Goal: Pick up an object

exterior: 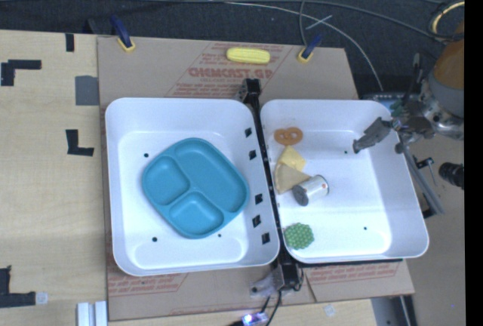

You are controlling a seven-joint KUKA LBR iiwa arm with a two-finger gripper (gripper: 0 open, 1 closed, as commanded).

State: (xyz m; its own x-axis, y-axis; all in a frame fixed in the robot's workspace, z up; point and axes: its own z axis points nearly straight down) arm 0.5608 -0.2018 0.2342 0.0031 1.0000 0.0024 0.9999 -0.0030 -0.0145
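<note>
Hand [375,133] over right bin [392,241] rim, grip unclear.

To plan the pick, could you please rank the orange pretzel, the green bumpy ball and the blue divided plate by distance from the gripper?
From the gripper:
1. Orange pretzel, right bin, far-left corner.
2. Green bumpy ball, right bin, near-left corner.
3. Blue divided plate, left bin.

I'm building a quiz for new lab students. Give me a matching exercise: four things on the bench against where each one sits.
Things:
1. blue tray
2. yellow corn
3. green ball
4. pretzel

Places:
A. right bin, near corner by the divider
B. on the cardboard behind the bins
C. left bin
D. right bin, far end by the divider

Pairs: 1-C, 2-B, 3-A, 4-D
</note>
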